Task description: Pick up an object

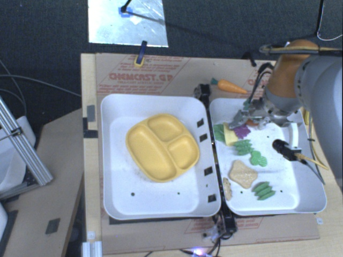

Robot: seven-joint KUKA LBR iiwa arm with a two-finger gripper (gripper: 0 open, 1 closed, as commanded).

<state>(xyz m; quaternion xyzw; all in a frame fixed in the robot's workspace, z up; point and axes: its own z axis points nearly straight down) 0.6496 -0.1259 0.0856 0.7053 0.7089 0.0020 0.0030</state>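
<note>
The gripper is low over the far left part of the right bin. From this slant I cannot tell whether it is clenched or released, and nothing shows plainly in its grasp. Just beneath its tip, touching or nearly so, lies one purple piece, a small, dark, knobbly lump like a bunch of grapes. This piece rests on the bin floor against one pale yellow wedge.

Four green pieces share that bin:
- a leaf by the left wall
- a ridged piece just below the purple one
- a lobed piece beside it
- a pod-like piece near the front

There are also two tan pieces. One is a toast slice and the other is a smaller biscuit at the left wall.

The left bin holds one yellow plate with three compartments. One orange carrot lies on the bench beyond the bins.
</note>
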